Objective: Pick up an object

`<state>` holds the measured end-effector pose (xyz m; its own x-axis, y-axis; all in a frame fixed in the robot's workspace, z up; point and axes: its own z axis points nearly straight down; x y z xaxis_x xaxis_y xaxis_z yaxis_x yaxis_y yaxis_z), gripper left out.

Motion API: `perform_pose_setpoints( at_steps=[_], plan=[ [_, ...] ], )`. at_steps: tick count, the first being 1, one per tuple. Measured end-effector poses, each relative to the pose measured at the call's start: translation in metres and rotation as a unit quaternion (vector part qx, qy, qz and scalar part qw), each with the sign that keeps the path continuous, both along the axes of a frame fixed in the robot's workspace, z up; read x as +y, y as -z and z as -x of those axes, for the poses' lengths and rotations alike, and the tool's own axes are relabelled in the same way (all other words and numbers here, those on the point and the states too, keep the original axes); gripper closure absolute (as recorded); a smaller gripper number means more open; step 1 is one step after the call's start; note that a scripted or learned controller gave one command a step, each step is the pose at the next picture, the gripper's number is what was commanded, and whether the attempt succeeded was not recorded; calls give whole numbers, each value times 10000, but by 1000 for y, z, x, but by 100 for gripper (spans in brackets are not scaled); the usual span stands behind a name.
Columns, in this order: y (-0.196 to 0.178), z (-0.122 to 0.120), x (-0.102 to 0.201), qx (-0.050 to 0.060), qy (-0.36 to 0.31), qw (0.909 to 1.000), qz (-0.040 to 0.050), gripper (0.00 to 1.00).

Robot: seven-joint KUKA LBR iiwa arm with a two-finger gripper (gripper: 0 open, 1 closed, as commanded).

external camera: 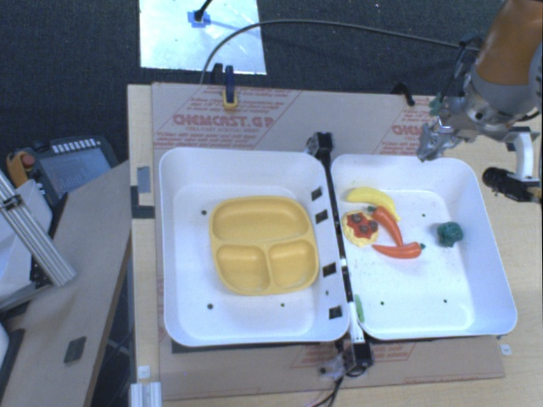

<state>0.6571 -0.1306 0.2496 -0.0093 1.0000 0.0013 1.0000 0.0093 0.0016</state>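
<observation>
The gripper (431,145) is seen at upper right, hanging above the far rim of the right bin (484,219); whether its tips are spread or closed can't be told, as they are small and blurred. Nothing is seen held in it.

Closest to it, down and to the left, a yellow banana (370,196) is laid in the bin's far-left part. Just below that, a small pizza slice (360,227) w/ red topping is found, touching or overlapped by an orange-red chili pepper (389,224) set at a slant. A 2nd chili pepper (399,250) is laid nearly flat just beneath. A green broccoli piece (450,233) is set apart from these, almost straight below the gripper, near the bin's right side.

Farther left, past the centre divider, the left bin (182,253) is occupied by a yellow 3-compartment tray (261,244). Both bins are rested on a cardboard sheet (280,117).
</observation>
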Motion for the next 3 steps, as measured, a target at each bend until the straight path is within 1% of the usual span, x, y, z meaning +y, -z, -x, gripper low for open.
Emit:
perform_pose_setpoints(
  at_steps=[1,2,3],
  plan=[
    [-7,3,52,-2,0,10000,-1,100],
    [6,10,103,7,1,10000,-3,100],
    [0,7,155,-1,-3,10000,-3,100]
  ],
)
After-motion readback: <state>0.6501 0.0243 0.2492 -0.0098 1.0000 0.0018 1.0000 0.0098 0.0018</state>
